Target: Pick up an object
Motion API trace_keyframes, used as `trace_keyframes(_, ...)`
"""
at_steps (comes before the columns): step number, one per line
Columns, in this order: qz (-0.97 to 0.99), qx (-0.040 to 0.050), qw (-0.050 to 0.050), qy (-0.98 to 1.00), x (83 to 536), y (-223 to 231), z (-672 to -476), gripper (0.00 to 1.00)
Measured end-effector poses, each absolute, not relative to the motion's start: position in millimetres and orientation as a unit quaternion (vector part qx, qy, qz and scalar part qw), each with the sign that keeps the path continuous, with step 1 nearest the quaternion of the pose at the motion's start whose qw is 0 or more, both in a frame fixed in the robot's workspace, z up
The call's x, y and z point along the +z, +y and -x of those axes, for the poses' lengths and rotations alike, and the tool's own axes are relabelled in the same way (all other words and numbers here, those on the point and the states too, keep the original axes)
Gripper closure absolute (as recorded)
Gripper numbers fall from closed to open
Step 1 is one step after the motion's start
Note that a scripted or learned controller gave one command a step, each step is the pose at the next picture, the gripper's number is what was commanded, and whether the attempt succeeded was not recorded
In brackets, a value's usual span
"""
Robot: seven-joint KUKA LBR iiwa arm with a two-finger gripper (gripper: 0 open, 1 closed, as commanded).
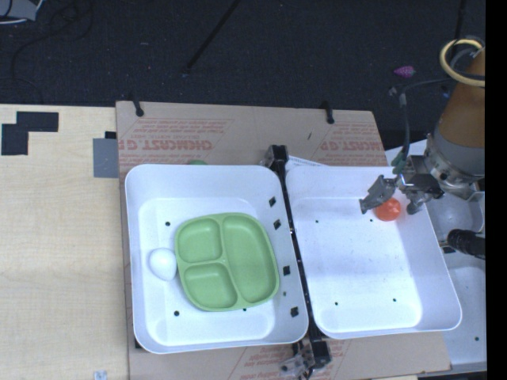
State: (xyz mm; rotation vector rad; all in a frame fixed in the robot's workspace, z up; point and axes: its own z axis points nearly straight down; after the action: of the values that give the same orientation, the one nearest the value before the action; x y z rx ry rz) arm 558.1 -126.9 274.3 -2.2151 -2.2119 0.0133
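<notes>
Hovering with fingers apart, the pincer [392,194] straddles an orange ball [388,210] just beneath it, poised to grasp.

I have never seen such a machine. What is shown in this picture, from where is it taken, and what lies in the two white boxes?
The picture comes from one fixed camera above the bench, looking down at a slant. The grey and orange shape at the right is a robot arm. Its gripper, the part that grasps, hangs over the far right corner of the right bin. A small orange-red object sits just beneath it, but I cannot tell whether the jaws hold it. The left bin holds a green divided plate and a small white ball touching the plate's left edge. Both bins rest on cardboard.
</notes>
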Motion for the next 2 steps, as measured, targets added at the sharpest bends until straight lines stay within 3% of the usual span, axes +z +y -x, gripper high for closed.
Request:
trace_keyframes(1, 0.707, 0.0005, 0.000, -0.707, 281, -127, -560.0, 0.00)
trace_keyframes(2, 0.707, 0.0026, 0.004, -0.707, 219, -118, -560.1, 0.00)
